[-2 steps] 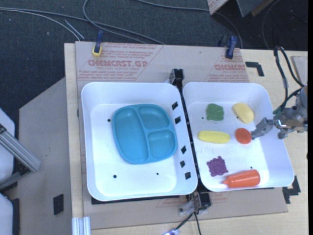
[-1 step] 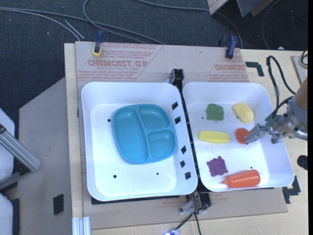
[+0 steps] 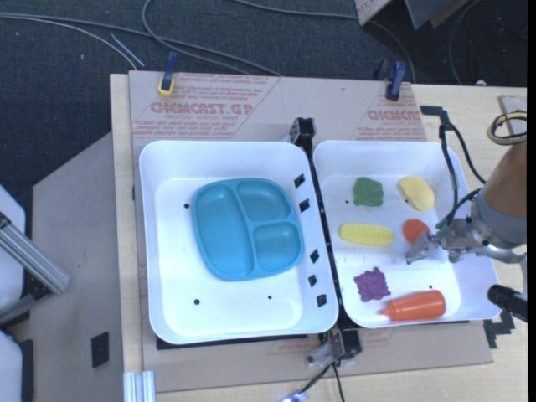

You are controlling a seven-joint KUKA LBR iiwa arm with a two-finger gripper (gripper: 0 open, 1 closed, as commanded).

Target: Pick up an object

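Dark carpet with loose cables surrounds a bench topped by a cardboard sheet, and on it sit two white bins side by side. Taking the corn (image 3: 366, 234) as the landmark: far to its left, in the left bin (image 3: 159, 224), lies a blue divided tray (image 3: 247, 226); between the bins runs a black divider (image 3: 311, 216). Just above the corn is a green piece (image 3: 368, 192), below it a purple one (image 3: 372, 284), and lower right a long orange carrot (image 3: 416, 306). Up and right of the corn lies a yellow piece (image 3: 417, 193), and just right of it a small red-orange piece (image 3: 414, 229). The gripper (image 3: 423, 249) hangs immediately below that red piece, right of the corn, inside the right bin (image 3: 335, 174) — nothing sits between its fingers, and I cannot tell whether they stand apart or together. My reading is that the approach is in hand, not the grasp. The next move likely calls for centring over one piece — the red one is nearest — and descending. The carrot and the bin's right wall crowd that spot.
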